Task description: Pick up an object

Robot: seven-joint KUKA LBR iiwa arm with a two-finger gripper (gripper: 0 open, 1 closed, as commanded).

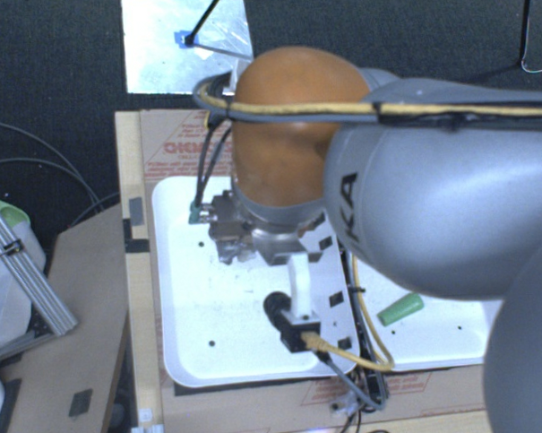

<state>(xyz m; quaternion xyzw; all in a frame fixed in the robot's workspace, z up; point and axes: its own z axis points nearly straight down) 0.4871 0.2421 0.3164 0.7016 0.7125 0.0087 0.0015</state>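
My arm fills the right and middle of the camera view, its orange band (289, 121) over the far part of the white bin (192, 349). The gripper (231, 233) hangs below the band, over the bin's left half, close to the floor. A green cylinder-like object (400, 308) lies on the bin floor to the right, just under the edge of the grey arm link. Nothing is visible between the gripper and the bin floor from this angle.
The bin rests on a cardboard sheet (174, 144) on the bench. A shiny foil-like sheet (183, 40) lies beyond the bench's far edge. A metal frame (27, 276) and a wooden surface stand at the left. Cables run along the bin's near edge.
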